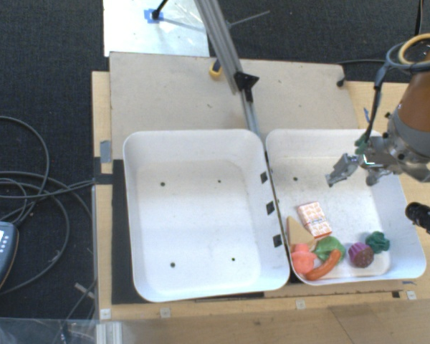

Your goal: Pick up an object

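Several toys clustered tight in right bin (408, 264) corner; gripper (355, 169) hovered above them, jaw state unclear (too small to tell), so a descent risked hitting two at once.

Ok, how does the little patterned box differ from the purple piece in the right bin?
The patterned box is rectangular, pale with orange-red print; the purple piece is rounded and dark purple. The box lies further up the right bin, beside the tan wedge; the purple piece sits by the near rim, next to the dark green piece. Both are small and lie apart from the gripper.
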You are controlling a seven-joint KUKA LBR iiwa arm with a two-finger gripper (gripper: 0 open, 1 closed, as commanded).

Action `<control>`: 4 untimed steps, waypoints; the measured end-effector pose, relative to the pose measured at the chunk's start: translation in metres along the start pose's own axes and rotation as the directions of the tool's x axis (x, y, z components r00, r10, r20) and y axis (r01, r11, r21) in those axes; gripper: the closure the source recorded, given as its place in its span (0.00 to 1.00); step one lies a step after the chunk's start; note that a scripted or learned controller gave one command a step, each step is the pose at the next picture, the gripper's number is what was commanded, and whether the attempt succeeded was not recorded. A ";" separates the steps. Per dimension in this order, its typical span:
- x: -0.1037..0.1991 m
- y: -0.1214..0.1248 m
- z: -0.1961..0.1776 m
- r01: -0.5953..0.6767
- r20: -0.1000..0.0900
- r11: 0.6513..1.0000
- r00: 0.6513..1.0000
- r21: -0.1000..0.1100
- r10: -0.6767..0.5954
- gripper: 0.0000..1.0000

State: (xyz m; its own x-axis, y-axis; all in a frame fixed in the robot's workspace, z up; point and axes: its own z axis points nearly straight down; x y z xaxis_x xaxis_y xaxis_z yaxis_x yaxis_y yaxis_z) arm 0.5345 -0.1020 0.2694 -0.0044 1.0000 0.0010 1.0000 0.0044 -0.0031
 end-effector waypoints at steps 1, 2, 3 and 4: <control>0.000 0.001 -0.002 -0.002 0.001 1.000 1.000 -0.005 0.002 0.00; -0.002 -0.001 0.040 -0.004 0.000 1.000 1.000 0.000 0.004 0.00; -0.005 -0.009 0.087 -0.004 0.000 1.000 1.000 0.001 0.004 0.00; -0.007 -0.001 0.135 -0.005 0.000 1.000 1.000 0.000 0.005 0.00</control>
State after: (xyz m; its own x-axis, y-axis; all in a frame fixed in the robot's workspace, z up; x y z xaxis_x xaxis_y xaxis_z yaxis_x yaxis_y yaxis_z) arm 0.5335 -0.1091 0.1347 0.0002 1.0000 0.0011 1.0000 -0.0002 -0.0034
